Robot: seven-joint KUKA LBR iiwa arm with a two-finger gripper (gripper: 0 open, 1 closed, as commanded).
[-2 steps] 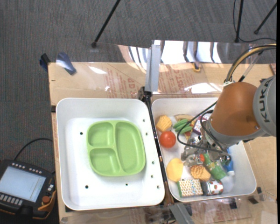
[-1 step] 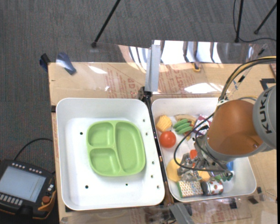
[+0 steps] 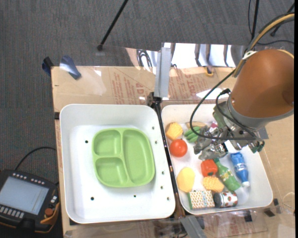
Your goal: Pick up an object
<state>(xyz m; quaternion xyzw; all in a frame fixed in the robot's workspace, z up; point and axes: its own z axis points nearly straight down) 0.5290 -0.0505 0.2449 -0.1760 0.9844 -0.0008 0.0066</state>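
Observation:
The right bin (image 3: 262, 180) holds several toy foods: a yellow corn piece (image 3: 174, 131), a red tomato (image 3: 178, 148), a yellow lemon (image 3: 186, 179), a red pepper (image 3: 208, 167), a green bottle (image 3: 228, 177), a blue bottle (image 3: 239, 167), an orange waffle-like piece (image 3: 213, 184), a small box (image 3: 202, 199) and a can (image 3: 225, 199). Some green pieces (image 3: 192, 133) lie near the corn. My gripper (image 3: 212, 146) hangs low over the middle of this bin, just above the red pepper, under the orange wrist. Nothing shows between its fingers.
The left bin (image 3: 74, 182) holds a light green divided plate (image 3: 123, 156) at its middle. A metal post (image 3: 162, 76) rises behind the seam between the bins. A teach pendant (image 3: 22, 199) lies on the floor at the lower left.

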